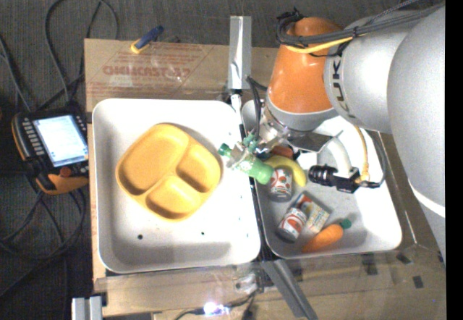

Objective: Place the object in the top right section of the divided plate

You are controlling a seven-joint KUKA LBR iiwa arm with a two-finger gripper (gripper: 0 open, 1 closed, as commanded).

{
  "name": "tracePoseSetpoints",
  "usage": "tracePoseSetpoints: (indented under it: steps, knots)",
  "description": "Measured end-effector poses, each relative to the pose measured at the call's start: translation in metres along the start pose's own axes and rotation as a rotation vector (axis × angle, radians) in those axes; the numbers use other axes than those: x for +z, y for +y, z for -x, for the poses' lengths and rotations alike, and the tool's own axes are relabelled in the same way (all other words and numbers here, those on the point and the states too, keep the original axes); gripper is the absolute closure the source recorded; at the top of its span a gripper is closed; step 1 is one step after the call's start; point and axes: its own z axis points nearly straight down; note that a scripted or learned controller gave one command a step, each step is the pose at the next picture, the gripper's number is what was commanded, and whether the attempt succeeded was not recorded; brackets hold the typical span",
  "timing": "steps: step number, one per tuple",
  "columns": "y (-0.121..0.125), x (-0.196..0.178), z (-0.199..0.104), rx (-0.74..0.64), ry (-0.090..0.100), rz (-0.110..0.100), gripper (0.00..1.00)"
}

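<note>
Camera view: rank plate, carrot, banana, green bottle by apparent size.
1. plate, by far the largest.
2. carrot.
3-4. green bottle and banana: both partly covered by the arm, so no ranking between them.

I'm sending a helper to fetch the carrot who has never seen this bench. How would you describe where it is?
Look in the right-hand white bin, at its near edge. The carrot lies there beside a small can and a little box; it alone is orange and tapered, with a green tip.

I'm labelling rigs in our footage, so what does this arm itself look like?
A thick, rounded light-grey arm with a glossy orange band above the wrist, dark lettering on the grey shell beside it, and black cables looped over the top. Its small hand has green-tipped parts.
</note>
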Motion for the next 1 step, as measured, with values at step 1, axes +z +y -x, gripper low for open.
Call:
tracePoseSetpoints:
  steps: [1]
  knots:
    - [0.0574, -0.0575, -0.0199, -0.152, -0.004, 0.000, 1.00]
